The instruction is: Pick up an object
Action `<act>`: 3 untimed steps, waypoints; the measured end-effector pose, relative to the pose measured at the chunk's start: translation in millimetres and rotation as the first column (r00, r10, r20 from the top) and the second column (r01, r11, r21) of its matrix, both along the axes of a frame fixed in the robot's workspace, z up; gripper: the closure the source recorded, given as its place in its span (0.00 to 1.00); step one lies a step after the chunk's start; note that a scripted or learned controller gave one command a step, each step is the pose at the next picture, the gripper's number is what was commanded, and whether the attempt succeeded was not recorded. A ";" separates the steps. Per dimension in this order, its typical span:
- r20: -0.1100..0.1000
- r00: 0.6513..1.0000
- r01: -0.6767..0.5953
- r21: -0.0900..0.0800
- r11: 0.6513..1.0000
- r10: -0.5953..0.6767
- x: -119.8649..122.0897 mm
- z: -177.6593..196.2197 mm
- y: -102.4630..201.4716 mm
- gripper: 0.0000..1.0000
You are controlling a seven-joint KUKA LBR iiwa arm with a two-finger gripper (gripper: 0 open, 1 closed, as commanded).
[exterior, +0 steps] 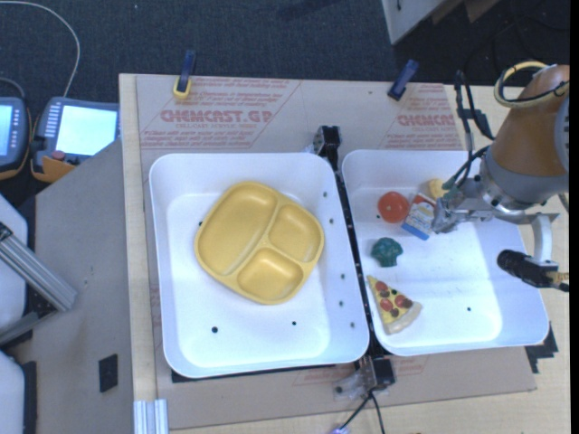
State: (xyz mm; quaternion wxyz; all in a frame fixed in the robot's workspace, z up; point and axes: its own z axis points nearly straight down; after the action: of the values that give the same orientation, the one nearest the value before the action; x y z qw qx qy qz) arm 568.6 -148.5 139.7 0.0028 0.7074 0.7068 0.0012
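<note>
Here, the left bin (172, 333) holds a yellow plate (260, 241); the hand's (441, 217) grip is unclear.

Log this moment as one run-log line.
gripper: low in right bin, at small box | tomato, broccoli, pizza slice: loose | yellow tray: left bin

A yellow divided plate (261, 253) lies in the left white bin (172, 269)
</note>
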 end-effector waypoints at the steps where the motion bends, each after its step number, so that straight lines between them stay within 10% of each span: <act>1: 0.001 1.000 -0.002 0.000 1.000 0.002 0.5 46.2 7.1 1.00; 3: -0.008 1.000 -0.006 0.005 1.000 0.006 -16.5 83.0 66.5 1.00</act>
State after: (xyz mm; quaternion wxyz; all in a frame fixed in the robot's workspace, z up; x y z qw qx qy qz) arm 552.1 -82.0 222.6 -0.0020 0.7054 0.7088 0.0001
